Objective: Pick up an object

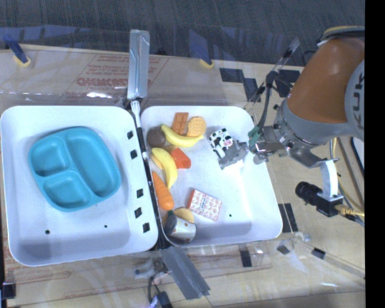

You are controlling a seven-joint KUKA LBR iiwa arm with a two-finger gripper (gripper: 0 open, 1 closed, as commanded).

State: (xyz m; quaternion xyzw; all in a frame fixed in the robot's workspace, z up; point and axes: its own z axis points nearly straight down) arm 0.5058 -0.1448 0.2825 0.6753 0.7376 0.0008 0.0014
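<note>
My gripper (233,155) hangs over the right bin (256,197), near its right side, below the grey wrist and orange band. A small black-and-white cow toy (219,140) lies just up and left of the gripper, touching or nearly touching it. Further left in the bin lie two bananas (179,137) (166,165), a round cracker (196,127), an orange wafer (179,121), a brown ball (156,136), a red-orange piece (181,159) and a carrot (164,195). A patterned box (205,205) and a silver can (180,228) sit near the front.
The left bin (25,236) holds a blue divided plate (74,167). A ridge with black clips (138,165) separates the bins. Bare white floor shows in the right bin's front right corner. Cables and a black fitting (317,196) hang right of the bin.
</note>
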